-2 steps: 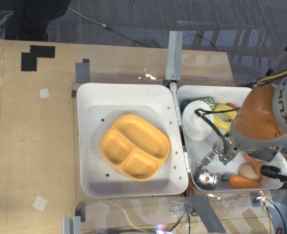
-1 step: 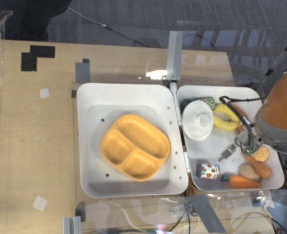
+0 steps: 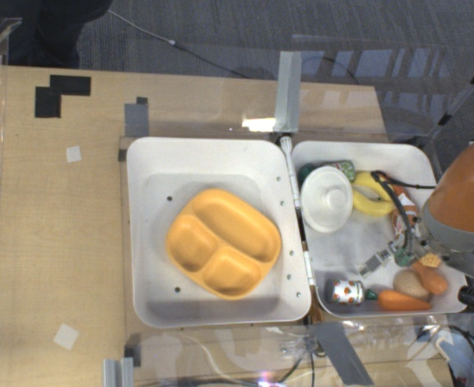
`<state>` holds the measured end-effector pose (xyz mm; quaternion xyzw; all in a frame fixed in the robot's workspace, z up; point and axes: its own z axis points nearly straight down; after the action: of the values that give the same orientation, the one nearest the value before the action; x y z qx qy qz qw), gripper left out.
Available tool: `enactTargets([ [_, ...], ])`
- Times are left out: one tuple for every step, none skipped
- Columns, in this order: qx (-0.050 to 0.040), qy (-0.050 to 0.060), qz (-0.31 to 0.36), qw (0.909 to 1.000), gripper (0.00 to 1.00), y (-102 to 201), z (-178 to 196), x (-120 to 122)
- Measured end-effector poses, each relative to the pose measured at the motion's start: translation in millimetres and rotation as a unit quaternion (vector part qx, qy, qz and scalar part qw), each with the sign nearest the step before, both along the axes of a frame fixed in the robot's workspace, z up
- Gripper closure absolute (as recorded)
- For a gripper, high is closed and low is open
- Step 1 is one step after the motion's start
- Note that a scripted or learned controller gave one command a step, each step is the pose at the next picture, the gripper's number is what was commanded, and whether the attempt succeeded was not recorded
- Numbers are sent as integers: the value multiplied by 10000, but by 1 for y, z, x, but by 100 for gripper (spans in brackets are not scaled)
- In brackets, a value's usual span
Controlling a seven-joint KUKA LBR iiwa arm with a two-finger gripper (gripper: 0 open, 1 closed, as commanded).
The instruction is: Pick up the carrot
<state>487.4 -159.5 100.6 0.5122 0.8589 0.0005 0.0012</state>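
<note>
From the overhead camera view, a small orange plastic carrot (image 3: 404, 301) lies flat along the near wall of the right-hand shallow white bin (image 3: 338, 156), just beside a tan potato-shaped toy (image 3: 412, 283). The metal two-finger gripper (image 3: 388, 255) hangs just above the carrot, its state unclear. The carrot looks light, rigid and smooth, likely slippery; gripping across its thicker middle seems safest.

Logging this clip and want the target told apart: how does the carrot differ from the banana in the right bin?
The carrot is orange and nearly straight; the banana is yellow and curved. The carrot lies along the right bin's near edge, while the banana lies toward its far side, beside the white bowl. Both are long, slim pieces lying flat in the same bin.
</note>
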Motion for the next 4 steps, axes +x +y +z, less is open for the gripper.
enactTargets([
  [-11,-45,51,10000,100,1,12,4],
  [9,-14,-387,9992,100,55,5,10],
  [-22,-74,-869,9962,100,-17,126,2],
  [12,-15,-1550,9879,100,68,131,2],
])
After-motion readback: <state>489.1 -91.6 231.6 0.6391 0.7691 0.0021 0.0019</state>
